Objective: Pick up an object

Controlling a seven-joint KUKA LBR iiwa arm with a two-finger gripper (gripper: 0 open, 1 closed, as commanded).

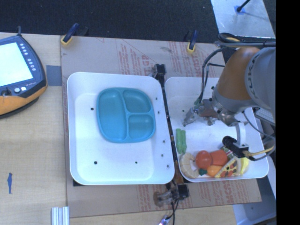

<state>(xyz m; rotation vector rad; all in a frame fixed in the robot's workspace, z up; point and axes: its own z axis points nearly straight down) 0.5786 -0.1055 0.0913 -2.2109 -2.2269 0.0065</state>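
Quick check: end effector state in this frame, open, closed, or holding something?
End effector: over the right bin; open or closed cannot be told.

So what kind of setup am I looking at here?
Likely a robot lab test bench: two white bins clamped onto a board, a teach pendant at the left, and toy food piled under the arm's tool.

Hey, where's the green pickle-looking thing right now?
The green piece lies in the right bin, against its left wall beside the divider, just above the toy food pile and below-left of the gripper.
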